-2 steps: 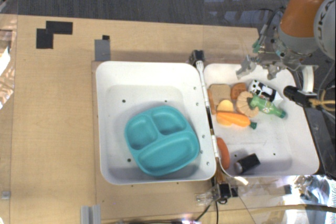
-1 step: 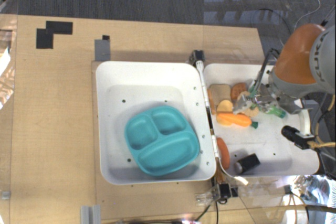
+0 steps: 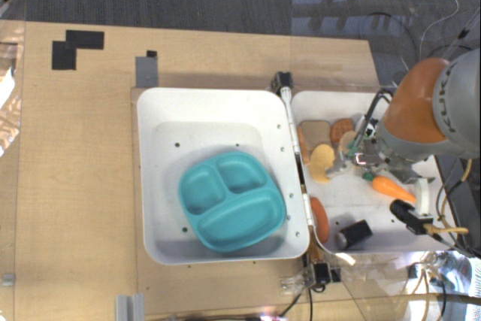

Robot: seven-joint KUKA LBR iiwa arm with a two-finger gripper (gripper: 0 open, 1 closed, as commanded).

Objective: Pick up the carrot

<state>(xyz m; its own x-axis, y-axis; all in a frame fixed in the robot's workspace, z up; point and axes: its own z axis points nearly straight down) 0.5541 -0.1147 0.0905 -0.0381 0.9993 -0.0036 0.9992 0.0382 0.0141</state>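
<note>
One carrot [image 3: 393, 188] just beside pincer [image 3: 358, 157]

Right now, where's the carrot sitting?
The carrot lies in the right-hand bin, toward the bin's right side, just below the gripper and right of the pale yellow food piece.

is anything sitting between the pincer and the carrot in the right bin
Nothing visible does. The pincer hangs over the right bin with the carrot just beside it, toward the bin's near right, and bare bin floor between them. The yellow item lies on the pincer's other side, out of the way.
</note>
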